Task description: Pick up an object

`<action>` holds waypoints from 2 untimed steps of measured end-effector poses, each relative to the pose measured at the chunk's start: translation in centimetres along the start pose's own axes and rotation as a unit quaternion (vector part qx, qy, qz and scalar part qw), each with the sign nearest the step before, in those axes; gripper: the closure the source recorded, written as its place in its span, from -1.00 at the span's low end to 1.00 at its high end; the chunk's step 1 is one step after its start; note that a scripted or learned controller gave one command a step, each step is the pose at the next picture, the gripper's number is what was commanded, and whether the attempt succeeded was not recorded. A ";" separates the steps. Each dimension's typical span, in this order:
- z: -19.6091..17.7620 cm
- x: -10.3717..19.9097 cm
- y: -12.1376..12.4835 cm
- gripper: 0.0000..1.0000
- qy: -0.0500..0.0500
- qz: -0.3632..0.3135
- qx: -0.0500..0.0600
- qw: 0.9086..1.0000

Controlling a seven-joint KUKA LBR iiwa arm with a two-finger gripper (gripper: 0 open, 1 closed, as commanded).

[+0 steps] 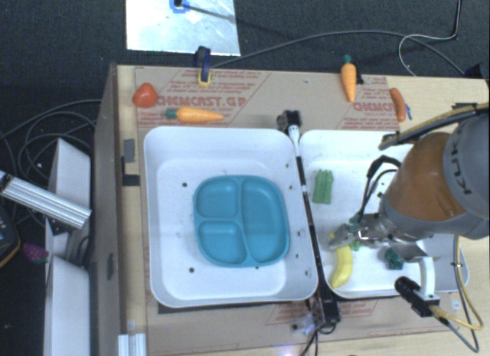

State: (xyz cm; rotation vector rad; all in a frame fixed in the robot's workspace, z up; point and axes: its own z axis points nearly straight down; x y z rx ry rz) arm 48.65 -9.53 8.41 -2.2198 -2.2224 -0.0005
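While the arm (429,186) leans over the right bin (344,144), its gripper (354,233) hangs just above the yellow banana (341,266) lying near the bin's front edge; whether anything is pinched cannot be told. A green block (323,186) lies apart, farther back.

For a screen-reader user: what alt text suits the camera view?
A grey-and-orange arm reaches into the right white bin, its gripper just above a yellow banana near a green block. The left bin holds a blue divided plate.
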 end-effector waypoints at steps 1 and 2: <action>-1.1 0.1 0.1 1.00 0.001 -0.001 -0.001 1.000; -12.0 4.9 0.8 1.00 0.000 -0.001 -0.002 1.000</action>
